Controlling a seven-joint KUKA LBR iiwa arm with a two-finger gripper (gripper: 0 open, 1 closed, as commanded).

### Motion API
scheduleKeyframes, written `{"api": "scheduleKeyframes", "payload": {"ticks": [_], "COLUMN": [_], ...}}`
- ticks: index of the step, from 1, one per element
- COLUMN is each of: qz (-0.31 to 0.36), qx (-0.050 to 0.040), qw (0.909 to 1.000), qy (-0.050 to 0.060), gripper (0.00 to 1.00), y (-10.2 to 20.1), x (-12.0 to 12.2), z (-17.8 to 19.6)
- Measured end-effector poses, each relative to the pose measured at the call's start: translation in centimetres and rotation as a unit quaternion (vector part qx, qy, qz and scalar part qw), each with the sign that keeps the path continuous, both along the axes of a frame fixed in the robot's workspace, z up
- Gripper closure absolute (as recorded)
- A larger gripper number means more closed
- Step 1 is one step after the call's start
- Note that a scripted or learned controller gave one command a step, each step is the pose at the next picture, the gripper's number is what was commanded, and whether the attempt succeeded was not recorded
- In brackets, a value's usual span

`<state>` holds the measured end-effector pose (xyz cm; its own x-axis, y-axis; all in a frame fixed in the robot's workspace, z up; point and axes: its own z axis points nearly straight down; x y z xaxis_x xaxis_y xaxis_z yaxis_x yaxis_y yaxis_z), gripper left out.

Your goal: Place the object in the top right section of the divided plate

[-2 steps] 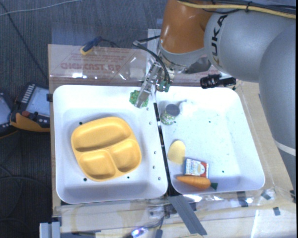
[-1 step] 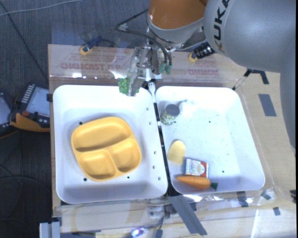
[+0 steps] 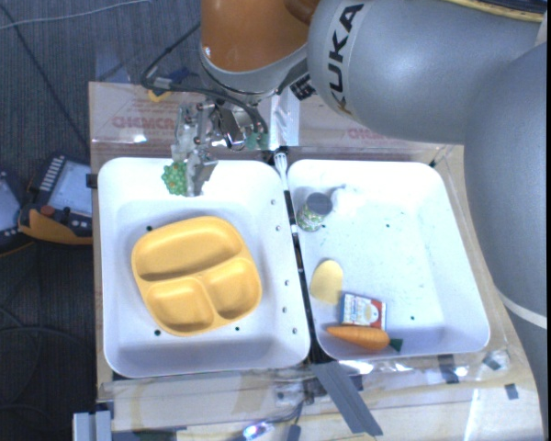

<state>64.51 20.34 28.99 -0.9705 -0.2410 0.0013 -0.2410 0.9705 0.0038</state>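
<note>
The big grey arm (image 3: 422, 53) reached in over the two white bins, and its gripper (image 3: 198, 159) hung above the far edge of the left bin (image 3: 119, 338). In that bin lay the yellow divided plate (image 3: 196, 272), a little tilted, with all its sections bare. The right bin (image 3: 441, 246) held a carrot (image 3: 358, 337), a small box (image 3: 362, 310), a pale yellow piece (image 3: 327, 280) and a small round jar (image 3: 314, 208).

The risk, I think, was a release from here: the gripper was beside the plate, not over it, so the thing would fall on the bin floor.

The fingers looked nearly closed on a green leafy object (image 3: 176, 178), which hung at their tips.
</note>
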Motion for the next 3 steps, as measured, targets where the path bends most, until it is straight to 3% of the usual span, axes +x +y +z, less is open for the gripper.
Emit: {"api": "scheduleKeyframes", "payload": {"ticks": [1, 2, 3], "qz": [0.126, 0.126, 0.418], "qx": [0.0004, 0.0011, 0.0017], "qw": [0.9921, 0.9920, 0.9086], "qy": [-0.002, -0.002, -0.001], "gripper": [1.00, 0.00, 0.00], "y": [3.0, 3.0, 3.1], "x": [2.2, 2.2, -2.2], "z": [2.5, 2.5, -3.0]}}
